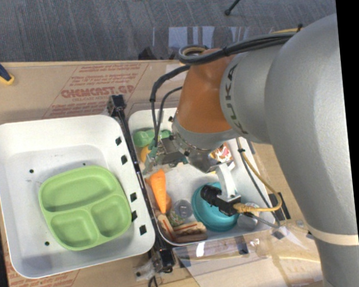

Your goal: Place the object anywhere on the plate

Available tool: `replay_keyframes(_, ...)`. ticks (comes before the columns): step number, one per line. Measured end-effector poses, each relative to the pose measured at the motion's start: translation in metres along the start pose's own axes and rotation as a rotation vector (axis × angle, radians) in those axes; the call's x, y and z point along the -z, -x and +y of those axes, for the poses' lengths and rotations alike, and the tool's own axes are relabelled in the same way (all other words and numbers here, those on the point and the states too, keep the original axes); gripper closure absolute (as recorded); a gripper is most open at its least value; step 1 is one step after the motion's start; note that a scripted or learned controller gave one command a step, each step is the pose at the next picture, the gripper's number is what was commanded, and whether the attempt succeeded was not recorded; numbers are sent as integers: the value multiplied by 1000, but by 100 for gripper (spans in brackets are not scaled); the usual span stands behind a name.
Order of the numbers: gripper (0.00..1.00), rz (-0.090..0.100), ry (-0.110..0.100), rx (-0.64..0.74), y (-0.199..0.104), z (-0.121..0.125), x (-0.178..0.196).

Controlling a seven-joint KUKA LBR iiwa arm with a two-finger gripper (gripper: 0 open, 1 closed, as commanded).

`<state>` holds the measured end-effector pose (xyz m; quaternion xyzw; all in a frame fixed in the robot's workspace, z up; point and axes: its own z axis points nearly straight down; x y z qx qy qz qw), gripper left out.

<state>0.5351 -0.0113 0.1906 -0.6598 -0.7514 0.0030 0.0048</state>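
Note:
The green divided plate (84,207) lies in the left white bin (16,149), with nothing on it. My gripper (166,152) is low over the upper left part of the right bin (140,120), largely hidden under the wrist and its orange band. Just below the gripper an orange carrot (160,189) lies along the bin's left wall. A green object (143,137) and a small yellow piece (144,154) sit just to the gripper's left. I see nothing held in the gripper.
The right bin also holds a teal bowl (213,220), a small grey round item (181,209), a brown sandwich-like piece (185,232) and a red-and-white item (222,154). A black divider with clips (129,163) separates the bins. Cardboard (92,85) lies behind them.

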Motion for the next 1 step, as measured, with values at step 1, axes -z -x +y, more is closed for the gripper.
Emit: replay_keyframes(1, 0, -2, 0, -3, 2, 0, 0)
